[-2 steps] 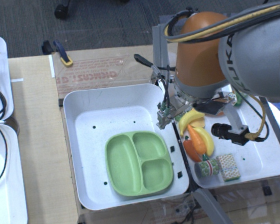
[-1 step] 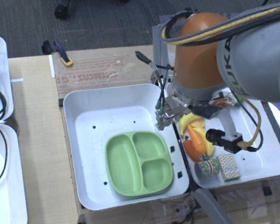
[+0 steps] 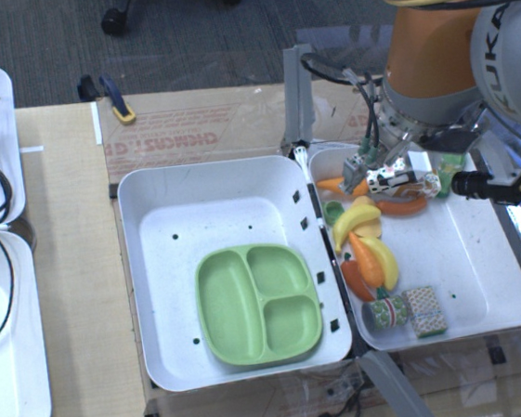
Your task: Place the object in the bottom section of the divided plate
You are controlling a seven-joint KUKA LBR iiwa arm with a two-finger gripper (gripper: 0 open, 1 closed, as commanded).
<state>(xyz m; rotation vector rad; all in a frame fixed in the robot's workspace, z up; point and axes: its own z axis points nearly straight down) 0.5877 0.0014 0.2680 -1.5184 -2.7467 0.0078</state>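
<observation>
A light green divided plate (image 3: 218, 343) lies in the left white bin (image 3: 150, 225), with one long section on its left and two smaller ones on its right; nothing lies in them. My gripper (image 3: 379, 169) hangs low over the far end of the right bin (image 3: 492, 270), just above an orange-red toy food piece (image 3: 402, 204). Below it lie a yellow banana (image 3: 357, 219), an orange carrot (image 3: 366, 262) and a second yellow piece (image 3: 385, 263). I cannot see anything held.
A small green-labelled can (image 3: 385, 312) and a patterned box (image 3: 426, 310) sit at the right bin's near end. A green piece (image 3: 334, 211) and an orange piece (image 3: 332, 185) lie by the wall between the bins. White trays with black cables stand at far left.
</observation>
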